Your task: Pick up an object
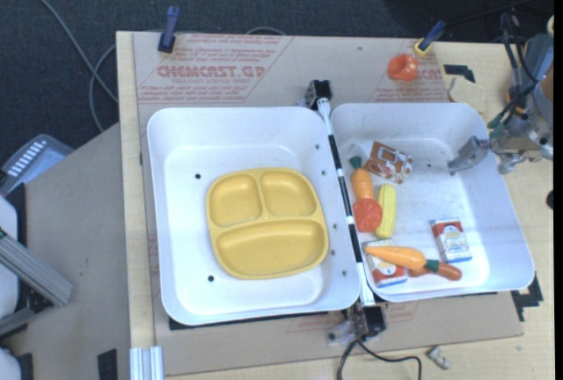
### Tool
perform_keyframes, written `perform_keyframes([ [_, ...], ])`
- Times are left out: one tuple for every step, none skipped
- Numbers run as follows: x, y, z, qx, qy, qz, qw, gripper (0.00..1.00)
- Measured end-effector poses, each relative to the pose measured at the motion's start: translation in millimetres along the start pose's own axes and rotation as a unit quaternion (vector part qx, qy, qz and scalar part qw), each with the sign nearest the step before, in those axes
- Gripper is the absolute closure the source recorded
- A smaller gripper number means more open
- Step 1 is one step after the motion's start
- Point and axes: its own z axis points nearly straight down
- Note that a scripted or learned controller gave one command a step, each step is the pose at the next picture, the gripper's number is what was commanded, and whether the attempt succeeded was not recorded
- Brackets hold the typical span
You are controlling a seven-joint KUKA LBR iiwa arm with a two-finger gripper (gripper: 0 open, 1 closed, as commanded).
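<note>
The right bin [493,193] holds several toy foods. A brown and white box [389,162] lies near its back left. Beside it are a small orange carrot [361,184], a red tomato [368,215] and a yellow corn cob [385,209]. Near the front, a longer carrot [401,258] lies across a flat packet [387,274]. A red and white carton [449,240] sits to its right. My gripper [479,155] hangs over the bin's back right rim, apart from all of them, with nothing seen in it.
The left bin [176,149] holds a yellow divided plate [266,222]. An orange clamp [404,67] and a blue clamp [167,28] sit on the board behind the bins. Cables hang at the right edge by the arm [532,97].
</note>
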Motion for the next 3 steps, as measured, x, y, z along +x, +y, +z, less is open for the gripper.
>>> perform_keyframes([
  [85.3, 76.9, 74.5, -0.002, 0.000, -0.001, 1.0000, 0.00],
  [98.0, 47.1, 94.5, -0.011, -0.001, 0.000, 0.9999, 0.00],
  [114.1, 78.8, 98.0, -0.012, -0.004, 0.000, 0.9999, 0.00],
])
